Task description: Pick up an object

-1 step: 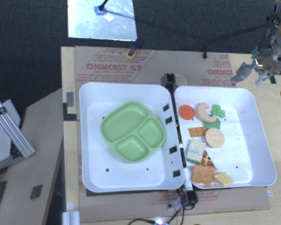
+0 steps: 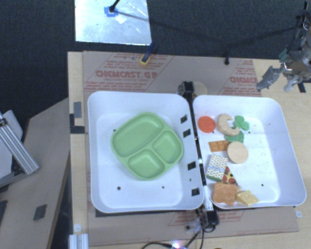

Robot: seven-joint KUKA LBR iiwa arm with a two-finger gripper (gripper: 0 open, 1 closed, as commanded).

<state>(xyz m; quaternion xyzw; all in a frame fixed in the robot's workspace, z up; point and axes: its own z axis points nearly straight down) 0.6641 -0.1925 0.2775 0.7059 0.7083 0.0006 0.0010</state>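
The right bin holds several toy foods: a red disc, a tan croissant, a green broccoli piece, an orange cracker, a round tan cookie, a patterned white packet, a pizza slice, an orange toast piece and a yellow cheese wedge. My gripper hangs above the bench beyond the bin's far right corner. It is open, with nothing between its fingers.
A green three-compartment plate lies in the left bin. A black divider with clips runs between the bins. A shiny metal sheet lies on the floor at the back left.
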